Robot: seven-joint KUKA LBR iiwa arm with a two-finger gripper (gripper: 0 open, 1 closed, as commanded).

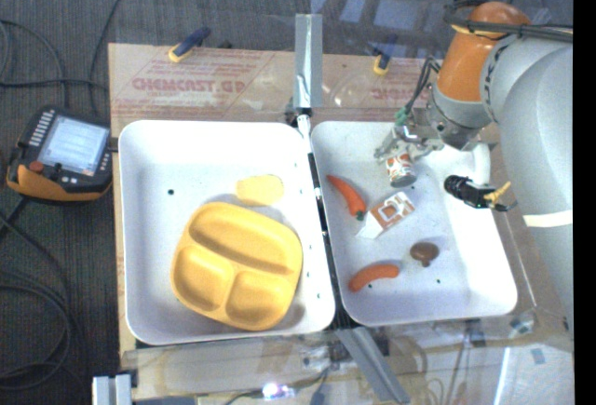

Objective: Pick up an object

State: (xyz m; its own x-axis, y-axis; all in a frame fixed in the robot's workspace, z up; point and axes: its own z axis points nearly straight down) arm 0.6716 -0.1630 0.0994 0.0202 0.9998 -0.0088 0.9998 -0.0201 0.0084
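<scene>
end effector (pixel 403 155) hangs low over the right bin (pixel 484 287), toward its one o'clock corner, with a small can (pixel 401 168) right under it; whether that can sits between the prongs or merely beneath them, i cannot tell. judging by this, the pick is at the grasp stage, lift not yet done. other candidates lie at seven o'clock of it: a carrot (pixel 347 195), a little carton (pixel 392 210), a brown lump (pixel 425 253), a sausage (pixel 373 275). the arm (pixel 466 68) reaches in from three o'clock, wrist bent steeply down. the left bin (pixel 149 208) carries a yellow tray (pixel 238 264).

Yellow tray (pixel 237 265); orange carrot (pixel 346 194); brown lump (pixel 425 253).
</scene>
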